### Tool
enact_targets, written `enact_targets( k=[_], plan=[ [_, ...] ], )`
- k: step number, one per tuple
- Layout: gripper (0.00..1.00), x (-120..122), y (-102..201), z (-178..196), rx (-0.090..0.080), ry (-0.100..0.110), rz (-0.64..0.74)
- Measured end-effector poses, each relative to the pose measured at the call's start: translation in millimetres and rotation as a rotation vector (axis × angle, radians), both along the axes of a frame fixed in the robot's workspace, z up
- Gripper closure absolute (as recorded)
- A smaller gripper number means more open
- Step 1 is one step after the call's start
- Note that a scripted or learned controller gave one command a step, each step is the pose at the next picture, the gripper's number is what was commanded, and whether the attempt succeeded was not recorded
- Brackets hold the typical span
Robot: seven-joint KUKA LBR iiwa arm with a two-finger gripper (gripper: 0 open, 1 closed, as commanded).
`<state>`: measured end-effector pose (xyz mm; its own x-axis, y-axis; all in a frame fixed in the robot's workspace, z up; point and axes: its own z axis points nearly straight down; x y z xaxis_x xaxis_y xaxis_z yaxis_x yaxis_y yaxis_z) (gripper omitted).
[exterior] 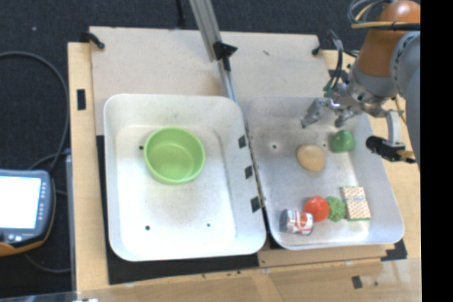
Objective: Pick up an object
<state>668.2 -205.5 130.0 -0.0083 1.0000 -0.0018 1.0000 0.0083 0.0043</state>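
Dark carpeted floor all round; a pale wooden bench [163, 60] fills mid-frame, a slanted aluminium rail [202, 0] crossing it from the top. Two shallow white bins side by side on it.

Left bin [127, 223]: one green bowl [175, 155], upright, left of centre.

Right bin [272, 124]: several small items.
- Beige rounded lump [311, 157], centre of bin, standing alone.
- Green ball-like piece [342, 141], just right and above it, close under the arm's wrist.
- Lower edge cluster: small can [296, 221], red round item [317, 208], green leafy bit [335, 209], patterned box [356, 202], packed close together, some touching.

Arm enters from upper right of frame. Gripper [316, 112] hangs over the upper part of the right bin, above and apart from the beige lump. Fingers look spread, nothing between them; the view is small, so how far open is uncertain.

Handling judgement: the beige lump is the likeliest target, being nearest and free on all sides. Probably light, smooth and rounded, so liable to roll or squirt out of a pinch. Best taken across its middle, straight down, fingers either side of the short axis. The green piece sits near enough to be nudged on descent.
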Motion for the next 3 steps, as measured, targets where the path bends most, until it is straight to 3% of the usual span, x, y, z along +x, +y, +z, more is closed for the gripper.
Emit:
enact_targets(
  k=[1, 3],
  plan=[
    [1.0, 0.2, -0.8, 9.6, -0.003, 0.0, 0.003],
    [1.0, -7.1, -3.8, 120.8, -0.001, -0.004, -0.003]
  ],
)
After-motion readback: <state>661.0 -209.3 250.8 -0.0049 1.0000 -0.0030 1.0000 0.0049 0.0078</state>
